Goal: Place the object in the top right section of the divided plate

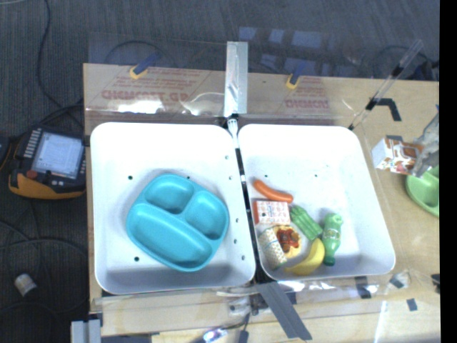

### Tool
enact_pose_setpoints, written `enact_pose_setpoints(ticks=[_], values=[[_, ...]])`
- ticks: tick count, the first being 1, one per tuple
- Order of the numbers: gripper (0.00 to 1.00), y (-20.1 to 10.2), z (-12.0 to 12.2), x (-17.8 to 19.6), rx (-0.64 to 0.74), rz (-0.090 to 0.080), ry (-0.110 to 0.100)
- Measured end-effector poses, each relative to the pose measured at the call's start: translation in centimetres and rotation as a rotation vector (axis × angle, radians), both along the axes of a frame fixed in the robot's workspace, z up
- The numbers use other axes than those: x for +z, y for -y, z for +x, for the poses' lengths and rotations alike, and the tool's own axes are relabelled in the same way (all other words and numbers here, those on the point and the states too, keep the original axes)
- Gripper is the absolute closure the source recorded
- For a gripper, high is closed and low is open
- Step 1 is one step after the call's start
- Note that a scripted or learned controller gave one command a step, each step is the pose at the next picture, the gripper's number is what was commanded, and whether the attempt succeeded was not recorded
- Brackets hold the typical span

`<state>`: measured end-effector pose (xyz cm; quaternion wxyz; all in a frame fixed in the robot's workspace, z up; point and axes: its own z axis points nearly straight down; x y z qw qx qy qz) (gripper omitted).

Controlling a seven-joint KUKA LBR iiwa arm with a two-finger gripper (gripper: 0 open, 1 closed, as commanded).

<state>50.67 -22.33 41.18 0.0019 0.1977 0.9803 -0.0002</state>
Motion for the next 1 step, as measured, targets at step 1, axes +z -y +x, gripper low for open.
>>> enact_pose_setpoints(ticks=[1], values=[[1.00,0.01,-2.23,-13.94,0.484,0.001,-0.003]])
